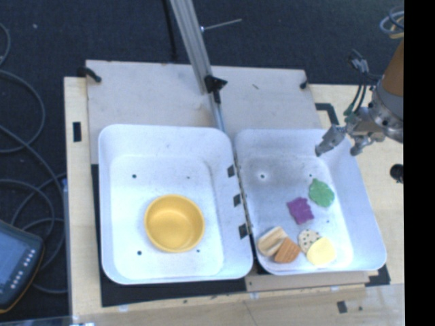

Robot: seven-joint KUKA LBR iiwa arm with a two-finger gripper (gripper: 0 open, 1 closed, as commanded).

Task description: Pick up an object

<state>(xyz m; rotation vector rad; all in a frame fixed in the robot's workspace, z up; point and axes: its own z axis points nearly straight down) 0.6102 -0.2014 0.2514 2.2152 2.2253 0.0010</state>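
Note:
The right bin (272,155) holds several small items in its near half: a green lump (321,193), a purple piece (300,210), a tan bread-like piece (270,239), an orange wedge (289,252), a spotted cookie (309,238) and a yellow round piece (323,252). My gripper (340,147) hovers over the bin's far right edge, above and beyond the green lump. Its fingers are spread open with nothing between them.
A yellow bowl (174,223) sits in the left bin (122,148). A metal pole (194,36) rises from behind the divide between the bins. Cables trail on the dark floor at the left, near a tablet (13,263).

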